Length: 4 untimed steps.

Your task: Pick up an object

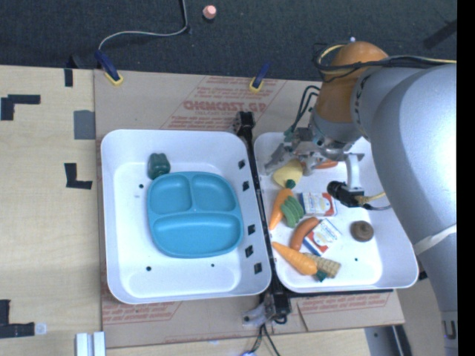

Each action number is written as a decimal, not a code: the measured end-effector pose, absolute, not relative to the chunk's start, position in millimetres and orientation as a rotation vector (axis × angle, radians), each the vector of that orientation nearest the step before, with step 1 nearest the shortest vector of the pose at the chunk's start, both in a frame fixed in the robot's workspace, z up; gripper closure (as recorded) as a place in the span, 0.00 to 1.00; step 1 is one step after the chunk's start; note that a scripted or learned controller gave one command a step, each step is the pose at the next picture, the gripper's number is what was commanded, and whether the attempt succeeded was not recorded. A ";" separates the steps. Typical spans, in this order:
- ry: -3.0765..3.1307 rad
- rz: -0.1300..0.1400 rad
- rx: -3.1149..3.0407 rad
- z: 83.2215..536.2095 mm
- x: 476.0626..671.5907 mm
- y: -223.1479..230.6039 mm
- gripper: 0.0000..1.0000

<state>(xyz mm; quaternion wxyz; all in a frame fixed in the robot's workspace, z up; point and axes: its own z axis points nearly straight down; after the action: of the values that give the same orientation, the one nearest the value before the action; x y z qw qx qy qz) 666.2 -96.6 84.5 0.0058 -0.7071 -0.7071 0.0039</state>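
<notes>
My gripper [295, 153] hangs over the back left part of the right bin [393, 262], below the arm's orange band [349, 65]. Directly under it, slightly toward the front, lies a pale yellow piece [287, 175]; whether they touch cannot be told. Further forward in the same bin lie a thin orange carrot [277, 209], a green piece [292, 211], a white card [319, 202], an orange-red sausage shape [302, 232], a white packet [326, 234], a brown round piece [361, 231] and a larger carrot [295, 259].
The left bin [122, 199] holds a blue divided plate [195, 213] and a dark green piece [158, 165] behind it. A black clip [243, 121] sits on the wall between the bins. The grey arm [415, 139] covers the right bin's back right corner.
</notes>
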 end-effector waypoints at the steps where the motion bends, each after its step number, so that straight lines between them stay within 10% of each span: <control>1: -2.213 0.013 -2.215 84.5 666.2 -96.3 0.00; 4: -2.224 0.000 -2.221 85.4 656.3 -102.2 0.00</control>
<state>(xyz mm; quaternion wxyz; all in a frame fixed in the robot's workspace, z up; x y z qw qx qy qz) 656.3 -102.2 85.4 -0.0011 -0.7066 -0.7076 0.0001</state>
